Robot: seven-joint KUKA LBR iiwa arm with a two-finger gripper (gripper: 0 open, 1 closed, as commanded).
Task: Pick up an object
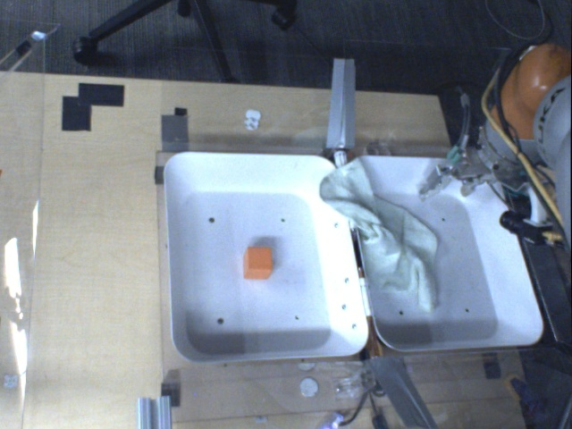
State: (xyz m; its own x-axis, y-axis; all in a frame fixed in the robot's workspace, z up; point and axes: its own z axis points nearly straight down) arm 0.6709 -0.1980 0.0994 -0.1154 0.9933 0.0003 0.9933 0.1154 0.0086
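Observation:
A small orange cube (258, 263) sits near the middle of the left bin (192, 329). A pale grey-green cloth (393, 239) lies crumpled in the left half of the right bin (500, 320), its top corner draped over the edge between the bins. My gripper (450, 184) hangs over the far right part of the right bin, to the right of the cloth and apart from it. Its two fingers are spread open with nothing between them.
A metal post (341, 105) stands behind the bins at their joint. The arm's orange band (527, 79) and cables (523, 213) crowd the right bin's right edge. The wooden bench (80, 266) stretches out to the left.

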